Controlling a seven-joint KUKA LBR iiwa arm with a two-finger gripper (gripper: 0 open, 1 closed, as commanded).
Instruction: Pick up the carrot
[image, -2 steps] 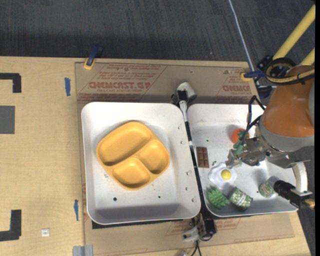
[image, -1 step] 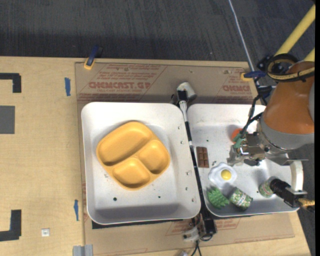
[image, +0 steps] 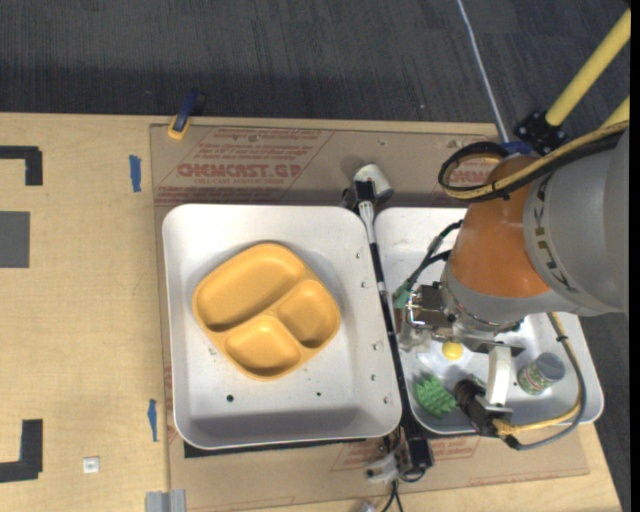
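**End effector lowered into crowded bin; carrot not made out**

Nearest the camera, a green, bristly item (image: 432, 394) and a small round can (image: 541, 374) were seen lying toward the front wall of the bin (image: 412, 232) on the arm's side, left there as clutter rather than as targets. Just behind them, the end effector (image: 447, 335) was held low over the bin floor, beside a small yellow piece (image: 452, 351). This posture was judged to be a descent for a grasp. Whether the end effector was open or closed could not be told, as it was covered from above by the wrist.

The carrot could not be identified with certainty; it was judged to lie under the arm (image: 560, 240), in that same bin, since the reach was aimed there.

Farther left, a yellow divided plate (image: 266, 308) was seen resting in the other bin (image: 200, 400), well apart from the work. Both bins were carried by the surface (image: 70, 330).
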